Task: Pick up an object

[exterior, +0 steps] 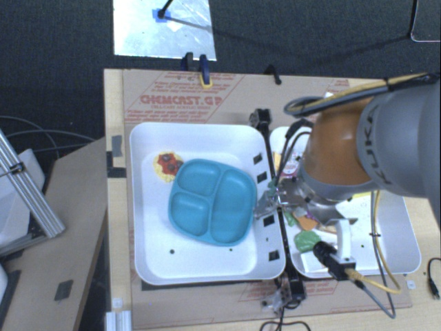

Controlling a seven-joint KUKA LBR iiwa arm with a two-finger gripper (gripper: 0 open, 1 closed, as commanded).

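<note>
The end effector (pixel 270 202) sits over the divide between the two shallow white plastic bins. To its left, in the left bin (pixel 148 254), lies a blue three-compartment plastic tray (pixel 211 201), touching or nearly so; a small red-and-yellow flat toy (pixel 167 165) lies beyond the tray's far-left corner. Just right of the end effector, in the right bin (pixel 406 257), lies a green lumpy object (pixel 306 241).
</note>
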